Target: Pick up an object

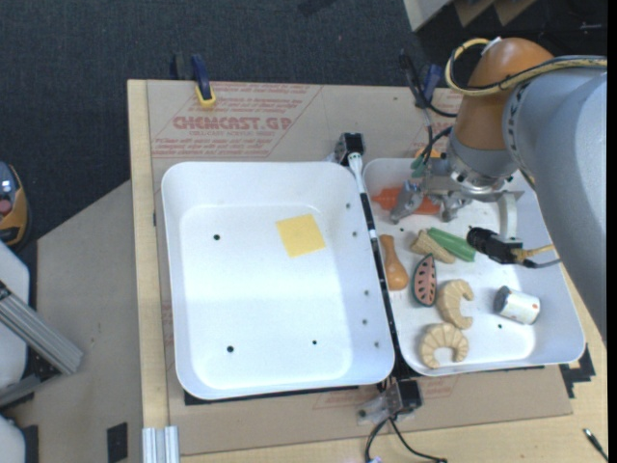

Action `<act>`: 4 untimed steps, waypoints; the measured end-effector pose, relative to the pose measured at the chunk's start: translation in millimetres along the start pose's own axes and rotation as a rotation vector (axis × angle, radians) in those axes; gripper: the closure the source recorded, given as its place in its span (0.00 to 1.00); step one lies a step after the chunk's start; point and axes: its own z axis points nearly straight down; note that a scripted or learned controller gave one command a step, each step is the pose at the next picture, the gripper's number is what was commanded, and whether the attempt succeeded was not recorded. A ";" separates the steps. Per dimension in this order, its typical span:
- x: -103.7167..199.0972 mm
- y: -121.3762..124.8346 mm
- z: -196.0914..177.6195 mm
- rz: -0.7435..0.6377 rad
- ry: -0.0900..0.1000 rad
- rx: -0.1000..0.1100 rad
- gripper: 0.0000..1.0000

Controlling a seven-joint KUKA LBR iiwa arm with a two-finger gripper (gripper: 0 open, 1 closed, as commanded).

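My gripper (pixel 430 206) hangs low over the far end of the right bin (pixel 554 340), open, with nothing between its fingers. An orange piece (pixel 387 199) lies just to its left. Just in front of the gripper lie a green pod (pixel 451 244) and a tan piece (pixel 425 246). Nearer the front are an orange carrot-like stick (pixel 393 263), a watermelon slice (pixel 424 280), two croissants (pixel 456 301) (pixel 443 343) and a white cylinder (pixel 518 305).
The left bin (pixel 193 345) holds a flat yellow square (pixel 301 234). A raised rim between the two bins runs beside the carrot-like stick. The grey arm covers the far right corner of the right bin.
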 end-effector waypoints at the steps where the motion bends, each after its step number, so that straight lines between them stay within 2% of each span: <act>1: -0.6 0.0 0.2 0.000 0.002 0.000 0.00; 2: 0.1 0.0 0.1 0.001 0.001 0.000 0.00; 3: -2.7 -4.6 -3.3 0.006 0.000 0.018 1.00; 4: 0.7 -60.3 -74.2 0.002 0.010 -0.039 1.00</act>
